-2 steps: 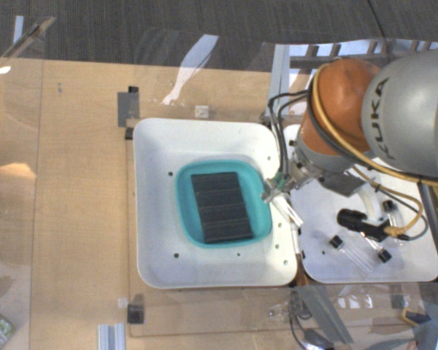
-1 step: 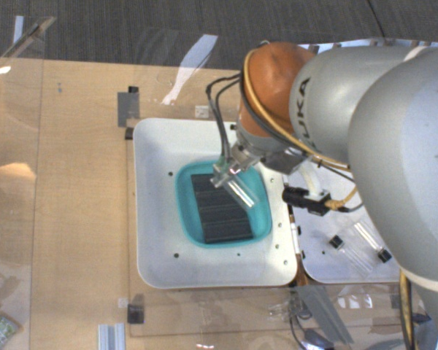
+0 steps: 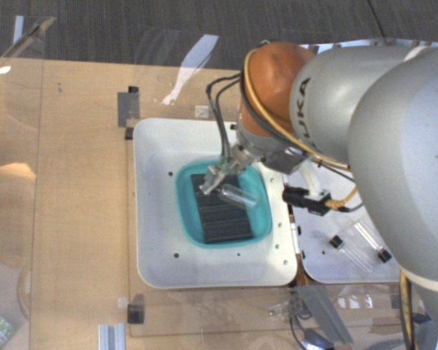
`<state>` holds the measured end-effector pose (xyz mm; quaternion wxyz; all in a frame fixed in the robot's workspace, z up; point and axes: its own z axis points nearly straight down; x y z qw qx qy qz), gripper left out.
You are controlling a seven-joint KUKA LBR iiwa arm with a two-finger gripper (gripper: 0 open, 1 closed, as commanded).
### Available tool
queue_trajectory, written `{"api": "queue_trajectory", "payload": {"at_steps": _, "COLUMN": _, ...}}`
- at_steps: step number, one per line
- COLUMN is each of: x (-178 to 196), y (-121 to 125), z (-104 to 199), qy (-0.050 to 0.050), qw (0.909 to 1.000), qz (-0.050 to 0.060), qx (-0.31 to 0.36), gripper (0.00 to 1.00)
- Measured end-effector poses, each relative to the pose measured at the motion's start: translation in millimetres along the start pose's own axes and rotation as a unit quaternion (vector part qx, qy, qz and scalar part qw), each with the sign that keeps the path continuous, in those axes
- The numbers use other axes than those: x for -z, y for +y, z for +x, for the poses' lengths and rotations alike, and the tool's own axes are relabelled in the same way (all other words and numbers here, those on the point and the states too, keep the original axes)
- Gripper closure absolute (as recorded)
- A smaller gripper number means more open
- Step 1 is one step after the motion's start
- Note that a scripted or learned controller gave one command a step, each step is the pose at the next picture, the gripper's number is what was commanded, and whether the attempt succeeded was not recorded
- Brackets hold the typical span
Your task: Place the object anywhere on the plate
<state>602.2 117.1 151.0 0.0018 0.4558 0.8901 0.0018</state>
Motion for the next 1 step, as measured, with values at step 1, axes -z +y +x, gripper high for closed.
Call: {"api": "queue_trajectory", "payload": {"at_steps": 1, "x": 35.0, "y": -10.8, "z": -55.8, "qy": -0.001, "qw": 0.9988, "qz": 0.000, "qx": -0.049, "gripper": 0.00}}
